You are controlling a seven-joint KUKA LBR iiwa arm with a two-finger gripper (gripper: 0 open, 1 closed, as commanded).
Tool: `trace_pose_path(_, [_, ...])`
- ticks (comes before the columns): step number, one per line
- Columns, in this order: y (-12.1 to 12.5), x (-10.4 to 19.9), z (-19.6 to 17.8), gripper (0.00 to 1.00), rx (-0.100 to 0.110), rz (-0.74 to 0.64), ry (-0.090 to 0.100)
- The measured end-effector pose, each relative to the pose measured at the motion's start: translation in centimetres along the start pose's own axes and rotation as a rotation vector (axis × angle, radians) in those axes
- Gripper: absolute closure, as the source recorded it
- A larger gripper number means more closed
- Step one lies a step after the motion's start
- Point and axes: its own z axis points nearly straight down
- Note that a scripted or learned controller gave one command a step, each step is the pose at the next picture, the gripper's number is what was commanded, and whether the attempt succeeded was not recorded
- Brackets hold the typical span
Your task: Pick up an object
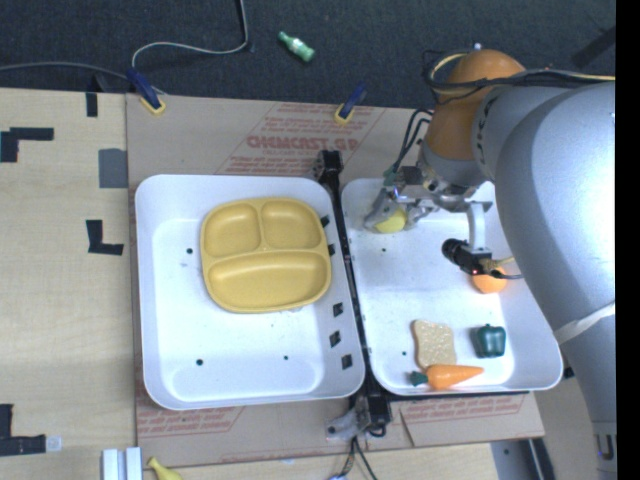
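Carrot [452, 374]: lies at the right bin's [400, 298] near rim, touching the bread [435, 342].
Green block [489, 341]: just beside the bread, free to grasp.
Tray [266, 252]: in the left bin [170, 348], not targeted.
Claw [392, 211]: low at the right bin's far corner, over a yellow piece [390, 222]; open or closed cannot be told, grip unconfirmed.

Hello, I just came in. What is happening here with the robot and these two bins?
The grey arm reaches into the right bin, and its gripper is down at a small yellow object near the bin's far left corner. A slice of bread, a carrot and a green pepper lie untouched. The left bin holds a yellow divided plate.
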Motion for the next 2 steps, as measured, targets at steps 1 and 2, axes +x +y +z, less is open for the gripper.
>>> trace_pose_path(1, [-2.9, 7.1, -9.0, 1.00, 0.000, 0.001, 0.005])
trace_pose_path(2, [-6.8, 15.2, -11.9, 1.00, 0.003, 0.001, 0.005])
